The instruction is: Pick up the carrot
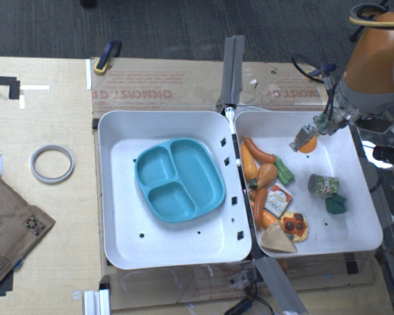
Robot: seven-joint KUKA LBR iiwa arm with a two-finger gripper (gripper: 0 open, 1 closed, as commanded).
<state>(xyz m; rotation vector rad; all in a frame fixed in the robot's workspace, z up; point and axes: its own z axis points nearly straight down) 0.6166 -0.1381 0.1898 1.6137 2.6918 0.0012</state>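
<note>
Right of frame, your claw (306,138) sits clamped on an orange piece, likely the carrot (308,145), barely lifted above the right bin (354,238).

Bright, even overhead light; soft shadows inside the white bins (111,195); edges perhaps slightly soft.

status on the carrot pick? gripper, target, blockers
Gripper over right bin's far side, orange item at its tip. Carrot lies apart by the divider, among toy foods. Nothing covering it.
</note>
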